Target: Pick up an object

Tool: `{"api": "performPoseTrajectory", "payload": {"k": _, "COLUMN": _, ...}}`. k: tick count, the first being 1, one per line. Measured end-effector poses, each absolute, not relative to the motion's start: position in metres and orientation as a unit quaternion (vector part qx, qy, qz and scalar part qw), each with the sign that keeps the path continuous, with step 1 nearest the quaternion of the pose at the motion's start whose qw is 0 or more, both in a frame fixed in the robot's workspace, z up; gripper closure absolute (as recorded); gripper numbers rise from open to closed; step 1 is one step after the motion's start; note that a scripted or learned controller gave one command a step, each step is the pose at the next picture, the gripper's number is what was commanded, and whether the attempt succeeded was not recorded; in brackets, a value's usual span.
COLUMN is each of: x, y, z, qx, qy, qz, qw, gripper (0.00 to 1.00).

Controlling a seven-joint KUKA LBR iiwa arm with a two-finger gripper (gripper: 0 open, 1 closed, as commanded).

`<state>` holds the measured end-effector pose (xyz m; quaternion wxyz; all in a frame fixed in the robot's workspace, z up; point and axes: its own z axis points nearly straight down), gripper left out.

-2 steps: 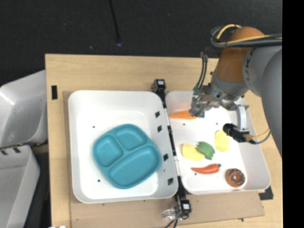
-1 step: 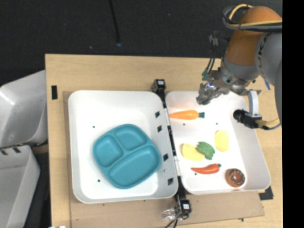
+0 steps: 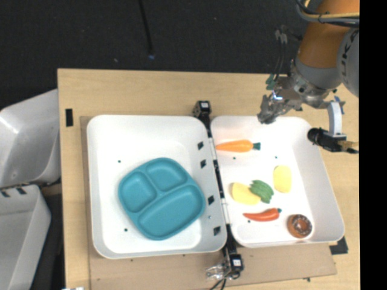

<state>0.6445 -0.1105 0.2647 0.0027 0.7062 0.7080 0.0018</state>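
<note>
The right bin (image 3: pixel 314 162) holds several toy foods: an orange carrot (image 3: pixel 234 145) near its back, a yellow piece (image 3: pixel 282 178), a second yellow piece (image 3: pixel 241 193) with a green leafy piece (image 3: pixel 262 189) against it, a red chili (image 3: pixel 262 215) and a brown doughnut (image 3: pixel 299 225) at the front. My gripper (image 3: pixel 268 114) hangs over the bin's back rim, up and to the right of the carrot, apart from every item. Nothing shows between its tips.
The left bin (image 3: pixel 103 162) carries a blue divided plate (image 3: pixel 160 197). A black clip (image 3: pixel 201 108) sits at the back where the bins meet, with hinges down the seam. A black fitting (image 3: pixel 323 139) juts at the right bin's outer edge. White equipment (image 3: pixel 27 138) stands left of the bench.
</note>
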Motion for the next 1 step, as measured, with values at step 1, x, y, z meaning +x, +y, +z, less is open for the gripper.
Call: {"api": "performPoseTrajectory", "payload": {"k": 1, "x": 0.6263, "y": -0.0681, "z": 0.2710, "qx": 0.705, "qy": 0.709, "qz": 0.0005, "qw": 0.000, "gripper": 1.00}}
